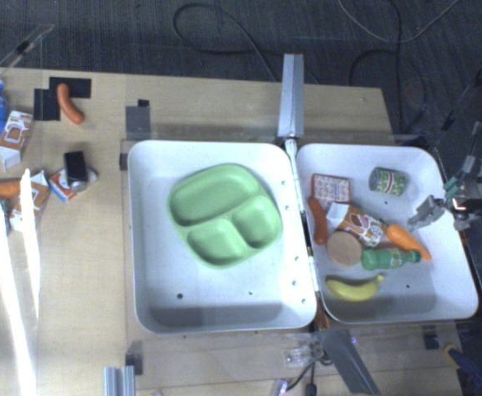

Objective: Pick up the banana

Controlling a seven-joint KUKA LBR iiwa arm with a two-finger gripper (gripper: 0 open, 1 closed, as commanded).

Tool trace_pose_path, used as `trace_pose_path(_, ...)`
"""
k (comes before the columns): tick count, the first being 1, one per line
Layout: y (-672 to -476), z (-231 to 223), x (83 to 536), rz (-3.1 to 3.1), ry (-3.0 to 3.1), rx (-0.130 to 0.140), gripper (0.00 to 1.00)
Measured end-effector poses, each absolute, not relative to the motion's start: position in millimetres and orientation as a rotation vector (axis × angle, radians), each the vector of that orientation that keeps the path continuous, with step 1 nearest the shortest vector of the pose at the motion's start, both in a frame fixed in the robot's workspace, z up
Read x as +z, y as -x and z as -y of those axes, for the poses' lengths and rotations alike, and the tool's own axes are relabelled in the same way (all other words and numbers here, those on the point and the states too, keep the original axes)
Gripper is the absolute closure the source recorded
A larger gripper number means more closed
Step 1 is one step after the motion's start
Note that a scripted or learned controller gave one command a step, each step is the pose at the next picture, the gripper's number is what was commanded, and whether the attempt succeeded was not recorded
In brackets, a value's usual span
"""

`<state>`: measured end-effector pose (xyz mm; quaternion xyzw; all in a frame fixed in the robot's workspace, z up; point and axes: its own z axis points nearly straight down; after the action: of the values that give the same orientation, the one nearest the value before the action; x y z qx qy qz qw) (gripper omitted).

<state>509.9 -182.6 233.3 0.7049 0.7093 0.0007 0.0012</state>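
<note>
Because the banana (354,287) lies at the near side of the right bin (451,299), just beside the green bottle (389,259) and round lid (346,249), the pincer (429,210), state unclear at the bin's right edge, may knock or grab those instead.

Wooden bench (76,246), dark floor (183,15), trailing cables (224,23)
</note>
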Motion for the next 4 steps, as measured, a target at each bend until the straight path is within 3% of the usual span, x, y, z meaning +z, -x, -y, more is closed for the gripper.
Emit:
trace_pose_path(1, -490.5, 140, 88, -2.098, -2.326, 0.012, 0.00)
trace_pose_path(2, -493.7, 139, 100, -2.098, -2.318, 0.019, 1.00)
trace_pose_path(3, -493.6, 139, 100, -2.098, -2.319, 0.019, 0.00)
trace_pose_path(4, -491.7, 118, 90, -2.241, -2.177, 0.012, 0.00)
